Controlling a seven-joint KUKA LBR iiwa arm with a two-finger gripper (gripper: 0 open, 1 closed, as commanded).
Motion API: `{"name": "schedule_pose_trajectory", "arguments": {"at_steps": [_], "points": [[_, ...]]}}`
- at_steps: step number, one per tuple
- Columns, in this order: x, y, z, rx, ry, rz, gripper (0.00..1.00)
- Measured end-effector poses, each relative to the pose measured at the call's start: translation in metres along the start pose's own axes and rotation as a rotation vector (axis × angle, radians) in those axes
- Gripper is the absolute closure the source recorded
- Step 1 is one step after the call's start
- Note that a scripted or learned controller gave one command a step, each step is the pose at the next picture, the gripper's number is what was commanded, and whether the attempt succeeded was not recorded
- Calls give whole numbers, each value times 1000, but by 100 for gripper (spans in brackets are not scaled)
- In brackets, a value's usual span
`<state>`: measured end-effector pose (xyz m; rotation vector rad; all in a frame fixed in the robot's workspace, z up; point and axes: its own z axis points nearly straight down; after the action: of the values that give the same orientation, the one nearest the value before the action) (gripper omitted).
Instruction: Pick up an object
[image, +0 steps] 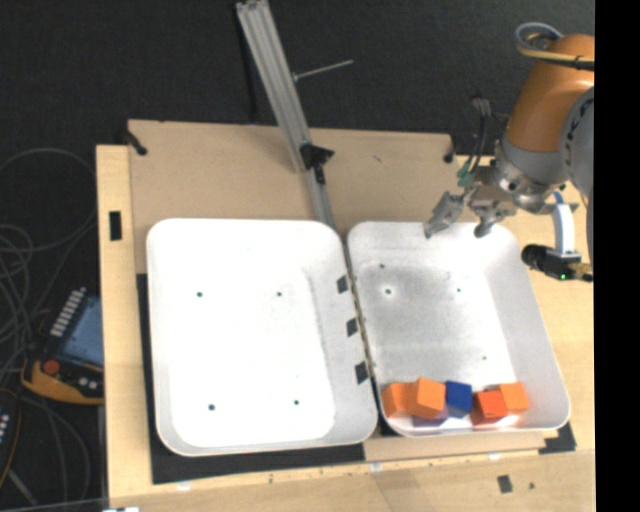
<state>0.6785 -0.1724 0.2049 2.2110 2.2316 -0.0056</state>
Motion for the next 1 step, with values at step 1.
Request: {"name": "schedule_pose_trajectory", "arguments": {"at_steps": [1], "points": [[15, -33, -28, -4, 2, 8, 0]]}}
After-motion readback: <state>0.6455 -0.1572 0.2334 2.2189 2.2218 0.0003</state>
